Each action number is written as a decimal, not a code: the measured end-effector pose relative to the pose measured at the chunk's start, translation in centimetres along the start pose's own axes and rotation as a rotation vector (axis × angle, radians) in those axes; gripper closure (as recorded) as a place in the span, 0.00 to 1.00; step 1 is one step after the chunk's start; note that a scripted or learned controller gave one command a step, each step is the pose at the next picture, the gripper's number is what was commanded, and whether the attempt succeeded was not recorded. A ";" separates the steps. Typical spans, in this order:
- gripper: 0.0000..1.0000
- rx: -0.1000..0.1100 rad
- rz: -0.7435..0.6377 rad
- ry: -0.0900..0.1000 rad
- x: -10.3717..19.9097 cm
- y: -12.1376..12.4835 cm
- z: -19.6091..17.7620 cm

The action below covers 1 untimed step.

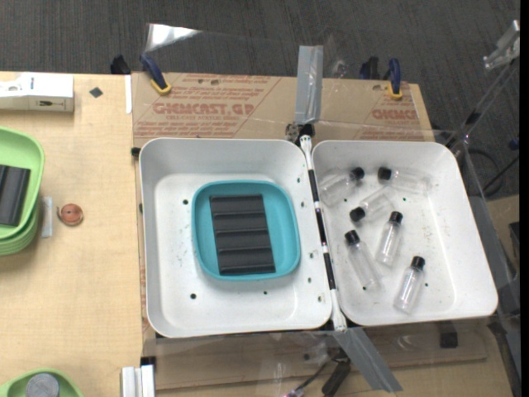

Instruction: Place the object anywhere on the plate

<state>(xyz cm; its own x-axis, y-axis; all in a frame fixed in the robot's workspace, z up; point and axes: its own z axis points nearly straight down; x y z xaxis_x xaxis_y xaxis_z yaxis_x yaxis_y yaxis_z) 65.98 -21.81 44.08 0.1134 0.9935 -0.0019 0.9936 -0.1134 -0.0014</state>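
The things I was to move were the small clear vials with black caps, scattered lying down across the right bin, in the right half of the frame. A few crowded together toward the upper middle of that bin, and others lay more apart lower down. The plate, teal with rounded corners, sat in the middle of the left bin, with a black ribbed insert covering most of its floor. I judged the vials light, stiff and smooth: likely to roll or squirt out of a pinch, and possibly breakable if glass, which I could not tell. The lone vial toward the lower right looked like the easiest pick, with free floor on both sides. I would have taken it across the middle of its barrel, squarely against its long axis, with a gentle squeeze, not at the cap. Whether my jaws were spread or pressed together, I could not tell.
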 end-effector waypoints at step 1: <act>0.00 0.000 0.000 0.000 0.0 0.0 0.0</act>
<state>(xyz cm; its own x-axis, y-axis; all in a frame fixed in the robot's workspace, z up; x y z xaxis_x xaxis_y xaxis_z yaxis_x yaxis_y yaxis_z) 65.98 -21.81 44.08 0.1134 0.9935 -0.0019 0.9935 -0.1134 -0.0014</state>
